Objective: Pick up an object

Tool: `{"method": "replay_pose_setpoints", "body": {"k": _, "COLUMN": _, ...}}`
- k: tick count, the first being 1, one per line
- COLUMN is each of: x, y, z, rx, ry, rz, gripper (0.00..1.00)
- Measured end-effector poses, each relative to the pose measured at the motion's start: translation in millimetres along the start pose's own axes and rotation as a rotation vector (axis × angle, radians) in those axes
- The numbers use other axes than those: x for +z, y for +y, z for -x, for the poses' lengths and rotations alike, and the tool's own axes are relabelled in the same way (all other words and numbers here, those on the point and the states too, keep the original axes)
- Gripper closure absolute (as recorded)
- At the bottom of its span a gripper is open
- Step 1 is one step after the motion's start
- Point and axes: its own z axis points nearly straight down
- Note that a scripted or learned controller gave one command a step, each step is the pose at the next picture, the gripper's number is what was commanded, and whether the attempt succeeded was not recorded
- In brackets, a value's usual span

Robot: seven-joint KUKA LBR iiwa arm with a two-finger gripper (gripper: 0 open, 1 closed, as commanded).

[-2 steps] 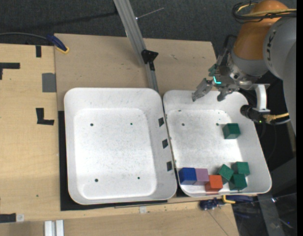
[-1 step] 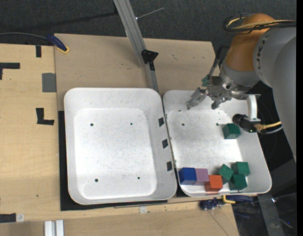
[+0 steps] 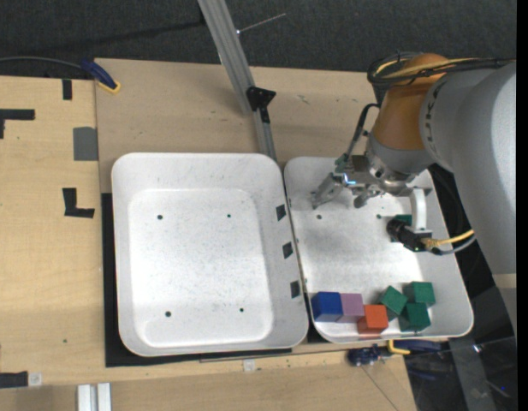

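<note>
You are looking down on a wooden bench (image 3: 186, 118) with two shallow white bins set side by side. The left bin (image 3: 127, 229) is the larger in this view; the right bin (image 3: 332, 238) adjoins it along a shared edge.

The grey arm (image 3: 469, 118), with its orange band (image 3: 400, 110) above the wrist, enters from the right and hangs over the far end of the right bin. The gripper (image 3: 341, 187) points toward the left, low over the bin floor near its far left corner. You can make out thin metal fingers (image 3: 325, 193), but the view does not settle how wide the jaws stand; no object is visible between them, and whether the tips touch the bin floor cannot be told.

The objects to be picked lie well apart from the gripper, clustered along the near edge of the right bin: a blue block (image 3: 327, 305), a pale purple block (image 3: 352, 305) just beside it, an orange block (image 3: 374, 318), and three green blocks (image 3: 409, 305) grouped to the right. The purple and orange blocks appear to touch.

A slanted metal bar (image 3: 229, 41) crosses the bench above the bins.
</note>
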Motion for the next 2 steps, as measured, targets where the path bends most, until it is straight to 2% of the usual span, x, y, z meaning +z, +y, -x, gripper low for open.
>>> {"method": "replay_pose_setpoints", "body": {"k": 1, "x": 24, "y": -1, "z": -1, "rx": 0.000, "ry": -0.001, "rz": 0.002, "gripper": 0.00}}
{"method": "replay_pose_setpoints", "body": {"k": 2, "x": 13, "y": 0, "z": -2, "rx": -0.002, "ry": 0.000, "rz": 0.004, "gripper": 1.00}}
